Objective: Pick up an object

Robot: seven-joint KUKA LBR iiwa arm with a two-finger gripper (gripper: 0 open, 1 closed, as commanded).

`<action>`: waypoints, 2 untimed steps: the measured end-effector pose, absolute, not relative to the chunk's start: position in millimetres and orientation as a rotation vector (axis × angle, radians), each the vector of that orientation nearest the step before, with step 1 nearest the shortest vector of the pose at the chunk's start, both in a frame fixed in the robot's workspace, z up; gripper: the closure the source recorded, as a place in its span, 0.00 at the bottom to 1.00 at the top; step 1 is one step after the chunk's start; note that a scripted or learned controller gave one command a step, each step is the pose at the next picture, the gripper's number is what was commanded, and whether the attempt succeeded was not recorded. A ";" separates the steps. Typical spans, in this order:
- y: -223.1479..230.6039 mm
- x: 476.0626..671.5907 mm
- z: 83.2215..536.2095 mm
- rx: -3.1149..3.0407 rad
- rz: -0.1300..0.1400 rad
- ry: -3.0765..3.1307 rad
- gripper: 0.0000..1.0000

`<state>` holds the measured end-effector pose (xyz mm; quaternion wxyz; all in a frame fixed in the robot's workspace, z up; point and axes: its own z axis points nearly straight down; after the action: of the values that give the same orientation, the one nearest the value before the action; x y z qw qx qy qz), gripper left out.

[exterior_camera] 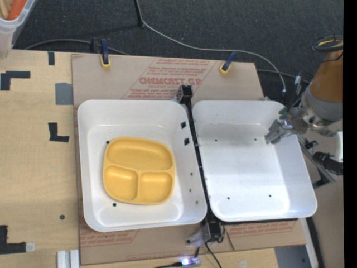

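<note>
In the left bin [89, 149] a yellow divided plate [139, 170] lies flat, a little left of the bin's middle, one long compartment on its far side and two smaller ones nearer. The right bin [290, 194] sits just beside it, their rims touching. At that bin's far right corner hangs the gripper [275, 133], well apart from the plate; whether it is clenched or released I cannot tell.
</note>
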<state>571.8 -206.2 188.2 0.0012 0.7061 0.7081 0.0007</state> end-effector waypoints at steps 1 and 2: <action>-207.8 572.4 251.8 2.216 0.004 2.219 1.00; -159.1 593.0 247.0 2.215 0.001 2.229 1.00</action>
<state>593.0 -159.1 247.0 -0.0004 0.7049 0.7093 0.0003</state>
